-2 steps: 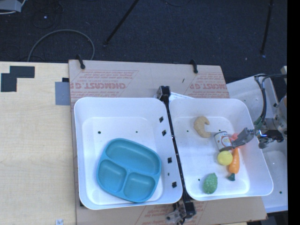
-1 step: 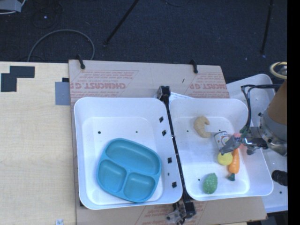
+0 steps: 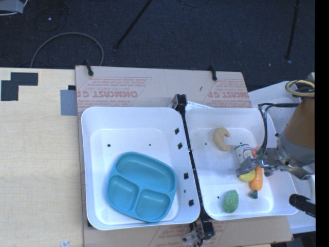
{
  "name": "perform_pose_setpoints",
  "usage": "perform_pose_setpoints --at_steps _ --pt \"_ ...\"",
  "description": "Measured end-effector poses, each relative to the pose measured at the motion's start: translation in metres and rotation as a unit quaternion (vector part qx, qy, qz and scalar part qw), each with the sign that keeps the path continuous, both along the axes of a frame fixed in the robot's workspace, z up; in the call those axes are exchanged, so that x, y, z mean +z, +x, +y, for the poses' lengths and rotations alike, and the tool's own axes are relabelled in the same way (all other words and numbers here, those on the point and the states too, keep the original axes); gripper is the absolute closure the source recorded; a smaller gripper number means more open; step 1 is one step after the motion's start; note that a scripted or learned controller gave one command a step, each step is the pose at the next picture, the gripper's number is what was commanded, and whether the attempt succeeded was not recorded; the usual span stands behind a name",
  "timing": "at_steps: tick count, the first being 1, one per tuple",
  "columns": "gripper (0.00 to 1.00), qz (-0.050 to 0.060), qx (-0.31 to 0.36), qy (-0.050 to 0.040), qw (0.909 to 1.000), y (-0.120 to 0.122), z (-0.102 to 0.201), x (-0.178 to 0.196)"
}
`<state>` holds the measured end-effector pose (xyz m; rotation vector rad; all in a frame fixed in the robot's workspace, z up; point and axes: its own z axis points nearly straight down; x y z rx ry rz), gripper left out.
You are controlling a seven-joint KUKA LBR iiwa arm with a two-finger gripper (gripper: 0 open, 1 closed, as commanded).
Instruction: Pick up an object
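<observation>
Closest to the camera, in the right bin (image 3: 267, 202), a bumpy green toy (image 3: 231, 201) lies near the front wall, on its own. A little farther back sits a small pile: a yellow piece (image 3: 247, 176), an orange carrot toy (image 3: 257, 180) and a small can (image 3: 243, 152), all close together by the right wall. The hand (image 3: 255, 164) is down among this pile, with the grey arm (image 3: 300, 133) coming in from the right. I cannot tell if the hand is spread or pinching, and nothing can be seen held in it. Behind the pile, a tan curved toy (image 3: 222, 138) lies alone near the middle of the bin. The left bin (image 3: 97, 138) holds a blue tray (image 3: 142, 186) with three sections, lying flat toward the front. Both bins sit on brown cardboard (image 3: 154, 89) with red letters. That rests on a light wooden desk (image 3: 36, 163). At the back, the floor (image 3: 169, 24) is dark, with thin cables on it.
</observation>
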<state>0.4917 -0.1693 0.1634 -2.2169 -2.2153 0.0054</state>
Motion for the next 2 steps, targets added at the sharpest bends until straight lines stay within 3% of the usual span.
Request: perform_pose_setpoints --at_steps 1,2 --pt "0.0 -0.003 0.0 -0.0013 1.0 0.001 -0.006 -0.044" --pt "1.0 -0.003 -0.002 -0.0011 1.0 0.001 -0.007 -0.032"
